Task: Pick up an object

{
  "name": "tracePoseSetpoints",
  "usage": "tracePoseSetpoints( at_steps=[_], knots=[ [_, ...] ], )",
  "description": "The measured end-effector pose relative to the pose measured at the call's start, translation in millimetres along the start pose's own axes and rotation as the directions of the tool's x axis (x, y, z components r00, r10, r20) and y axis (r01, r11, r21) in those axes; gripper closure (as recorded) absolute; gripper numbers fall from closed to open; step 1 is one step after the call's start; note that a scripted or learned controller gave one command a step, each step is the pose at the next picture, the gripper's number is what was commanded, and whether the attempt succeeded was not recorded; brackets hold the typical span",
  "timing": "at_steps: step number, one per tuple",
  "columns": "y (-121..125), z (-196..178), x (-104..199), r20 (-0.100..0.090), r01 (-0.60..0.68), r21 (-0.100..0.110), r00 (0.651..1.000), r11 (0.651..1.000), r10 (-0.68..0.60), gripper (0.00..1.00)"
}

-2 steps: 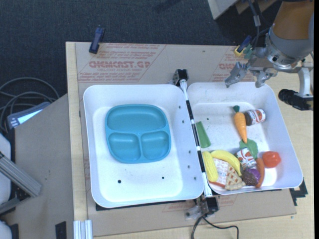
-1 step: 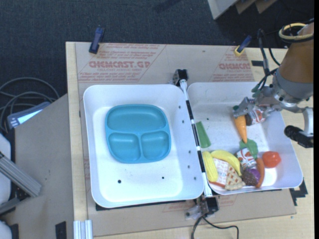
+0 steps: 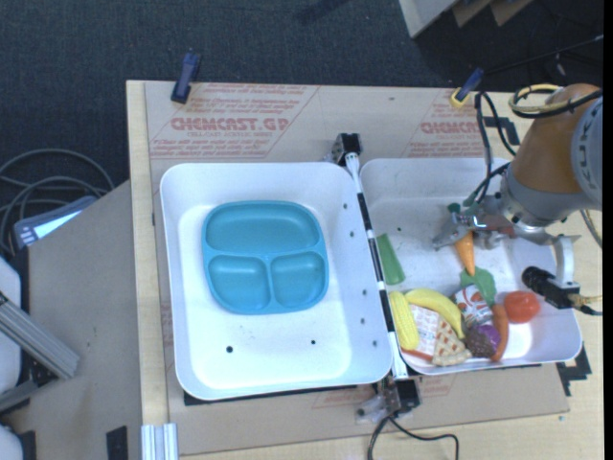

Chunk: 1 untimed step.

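Dark carpet surrounds the surface (image 3: pixel 287 113), which you see topped with brown printed cardboard carrying two white bins side by side. Take the black clamp (image 3: pixel 347 146) at the top of the seam between the bins as your landmark. Left of it and below lies the left bin (image 3: pixel 182 257), holding a blue divided plate (image 3: pixel 264 256) with three compartments, set flat near the bin's middle. Right of the clamp sits the right bin (image 3: pixel 412 175). Directly below the clamp, against that bin's left wall, you find a green strip-shaped piece (image 3: pixel 389 259). Further below, toy food crowds the near corner: corn (image 3: pixel 403 319), a banana (image 3: pixel 436 305), a pizza slice (image 3: pixel 448 346), a purple piece (image 3: pixel 484 336) and a red tomato (image 3: pixel 522 306), all touching or nearly so. Right of the clamp and lower, the pincer (image 3: pixel 458 230) hangs over the bin with its metal fingers spread apart, and an orange carrot (image 3: pixel 465 253) lies just below them, not clearly between them. The grey arm (image 3: pixel 556 156) with its orange band enters from the right.
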<state>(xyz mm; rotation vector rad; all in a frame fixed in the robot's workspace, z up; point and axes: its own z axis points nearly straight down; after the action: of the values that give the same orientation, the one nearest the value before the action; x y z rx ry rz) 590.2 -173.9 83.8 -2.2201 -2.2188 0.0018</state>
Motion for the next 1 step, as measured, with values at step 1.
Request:
tracePoseSetpoints(
  at_steps=[1],
  knots=[
    [1.1, -11.0, -0.2, 0.001, -0.001, -0.004, 1.0, 1.0, 0.001, 1.0]
  ],
)
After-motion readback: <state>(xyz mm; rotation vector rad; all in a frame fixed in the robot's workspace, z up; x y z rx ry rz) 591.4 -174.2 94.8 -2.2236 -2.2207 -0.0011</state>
